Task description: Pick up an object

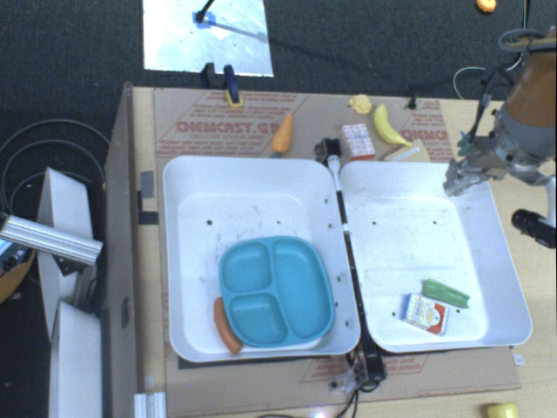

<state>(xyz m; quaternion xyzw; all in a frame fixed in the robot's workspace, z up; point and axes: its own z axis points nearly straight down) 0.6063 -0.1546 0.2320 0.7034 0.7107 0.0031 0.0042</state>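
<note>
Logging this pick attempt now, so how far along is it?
Nothing looks picked yet. The gripper is at the upper right edge of the right bin, with no object seen at it. The green piece and small carton lie in that bin's lower part. Reaching, grasping and lifting are left.

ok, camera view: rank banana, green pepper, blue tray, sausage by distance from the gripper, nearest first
From the gripper:
1. banana, on the cardboard behind the right bin
2. green pepper, front of the right bin
3. blue tray, left bin
4. sausage, left bin's front edge, beside the tray
</note>
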